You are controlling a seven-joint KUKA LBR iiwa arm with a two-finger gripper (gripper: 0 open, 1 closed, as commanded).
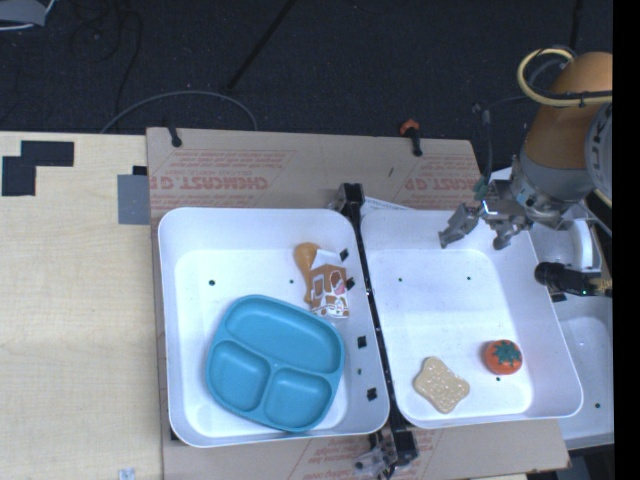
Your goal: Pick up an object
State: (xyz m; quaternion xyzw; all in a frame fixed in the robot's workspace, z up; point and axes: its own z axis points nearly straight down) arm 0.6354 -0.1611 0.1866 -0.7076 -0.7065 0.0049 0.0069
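My gripper [478, 230] hangs over the back right corner of the right bin [545, 313], fingers spread open with nothing between them. In that bin, near the front, lie a tan biscuit-shaped piece [441, 384] and a red round toy with a green top [503, 357], both well forward of the gripper. The left bin [185, 268] holds a blue divided plate [275, 363], a small brown-and-white patterned carton [328, 291] and an orange-brown piece [305, 257] just behind it.
A black divider [362, 298] runs between the two bins. The bins rest on a cardboard sheet [270, 173] on the wooden bench. The arm comes in from the right, above the right bin's far rim.
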